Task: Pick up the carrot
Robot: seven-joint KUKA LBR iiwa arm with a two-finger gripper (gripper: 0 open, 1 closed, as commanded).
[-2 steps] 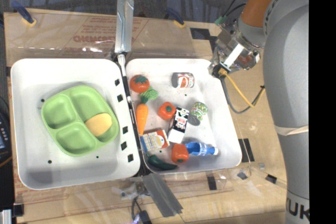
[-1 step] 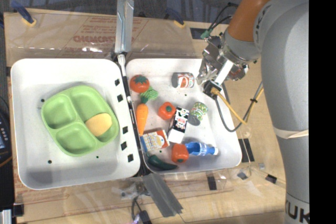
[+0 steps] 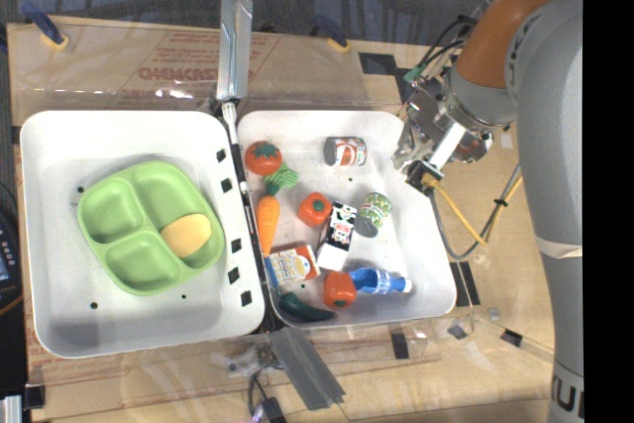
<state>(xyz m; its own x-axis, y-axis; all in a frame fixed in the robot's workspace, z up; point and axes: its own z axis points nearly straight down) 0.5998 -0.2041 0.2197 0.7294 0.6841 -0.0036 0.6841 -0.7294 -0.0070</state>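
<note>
The carrot, orange with a leafy green top, lies along the left wall of the right bin (a tomato just beyond it). Bare floor shows by the bin's far edge. The gripper hovers at its right rim; how wide it stands, I cannot tell.

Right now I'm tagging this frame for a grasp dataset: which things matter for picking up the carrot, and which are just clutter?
Job: carrot, in the right bin near its left wall; end effector, over that bin's right rim.
Clutter: can, milk carton, blue bottle, juice box, green plate in the left bin.
</note>
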